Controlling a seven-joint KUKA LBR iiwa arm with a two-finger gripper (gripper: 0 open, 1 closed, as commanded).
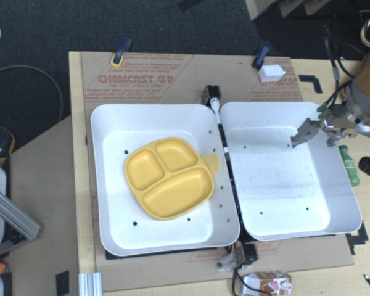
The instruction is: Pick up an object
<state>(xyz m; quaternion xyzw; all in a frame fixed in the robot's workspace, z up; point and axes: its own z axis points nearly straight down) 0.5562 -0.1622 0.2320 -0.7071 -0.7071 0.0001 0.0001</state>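
Yellow divided plate [168, 177], three compartments, lay tilted in left bin [105, 128] at frame centre-left. Gripper [314, 132] hovered over right bin [333, 221], fingers spread, grasping nothing.

dark carpet floor [43, 23], brown bench top [172, 79]

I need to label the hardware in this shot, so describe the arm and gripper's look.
The arm enters from the right as a grey, rounded metallic body. Dark cables loop beside it. The gripper is grey metal with thin angular fingers.
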